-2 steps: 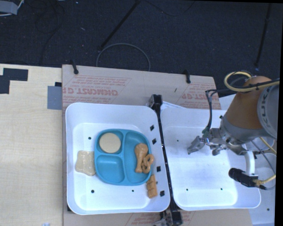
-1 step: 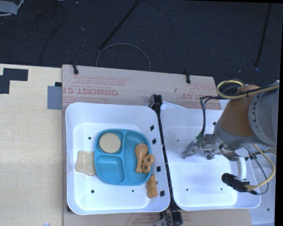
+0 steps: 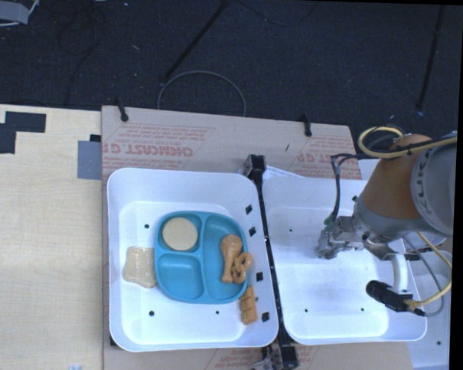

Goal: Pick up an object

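**Light toy food in left bin, gripper over right bin**

Small tan piece (image 3: pixel 248 306) sits just beside the blue plate (image 3: pixel 183 282); round cookie (image 3: pixel 179 233) and pretzel shape (image 3: pixel 234 258) sit on it. All look light, rigid; pinch across narrow sides. Gripper (image 3: pixel 330 244) hangs over the right bin (image 3: pixel 340 323); jaw state unreadable.

bins (image 3: pixel 131 207): glossy white plastic | tray (image 3: pixel 183 282): smooth blue plastic | board (image 3: pixel 187 144): matt cardboard
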